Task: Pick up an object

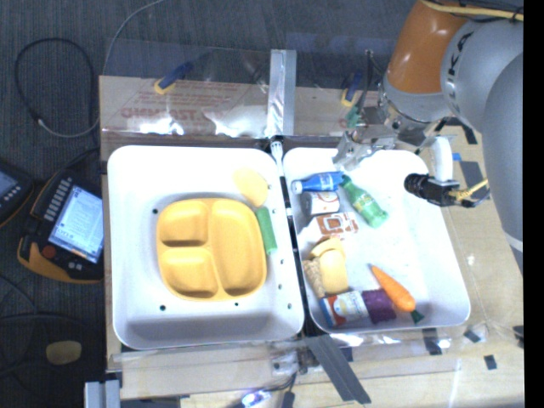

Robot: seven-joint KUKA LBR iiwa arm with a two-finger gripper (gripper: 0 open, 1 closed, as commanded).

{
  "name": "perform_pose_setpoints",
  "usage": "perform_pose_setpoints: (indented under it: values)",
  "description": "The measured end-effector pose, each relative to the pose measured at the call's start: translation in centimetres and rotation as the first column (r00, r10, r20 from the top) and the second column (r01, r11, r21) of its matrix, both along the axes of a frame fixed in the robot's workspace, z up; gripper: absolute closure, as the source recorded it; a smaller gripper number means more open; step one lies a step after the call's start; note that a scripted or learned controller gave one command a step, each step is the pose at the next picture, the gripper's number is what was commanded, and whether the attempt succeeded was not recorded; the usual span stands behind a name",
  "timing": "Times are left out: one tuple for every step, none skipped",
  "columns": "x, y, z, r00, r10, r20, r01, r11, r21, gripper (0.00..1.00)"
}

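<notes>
Overhead, the tool [355, 150] hangs at the right bin's [442, 253] twelve o'clock rim; its opening cannot be told, and nothing shows in it. At its five o'clock, just beside, lies a green bottle [366, 206].

Two bins side by side, the arm reaching over the right one's far edge

The left bin [127, 228] holds a divided tray [210, 246], with a round piece [250, 185] at its far right corner and a marker [267, 229] along its right side. In the right bin [442, 253], a bottle [320, 182] lies farthest back, a second bottle [365, 205] to its right, a carrot [393, 288] nearer, and a jar [361, 306] at the near wall. The gripper [357, 147] hangs above the back rim.
</notes>
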State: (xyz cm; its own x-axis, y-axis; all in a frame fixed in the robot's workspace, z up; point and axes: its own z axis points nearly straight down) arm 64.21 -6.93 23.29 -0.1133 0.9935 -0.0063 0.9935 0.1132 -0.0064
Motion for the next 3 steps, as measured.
perform_pose_setpoints:
  values:
    - [-0.7,-0.9,-5.1,0.986,0.17,0.001,-0.17,0.985,0.005,1.0]
    - [-3.1,-4.8,-9.3,0.946,0.325,0.002,-0.325,0.946,0.007,1.0]
    - [2.6,-1.7,-5.1,0.998,0.068,0.004,-0.068,0.998,0.005,1.0]
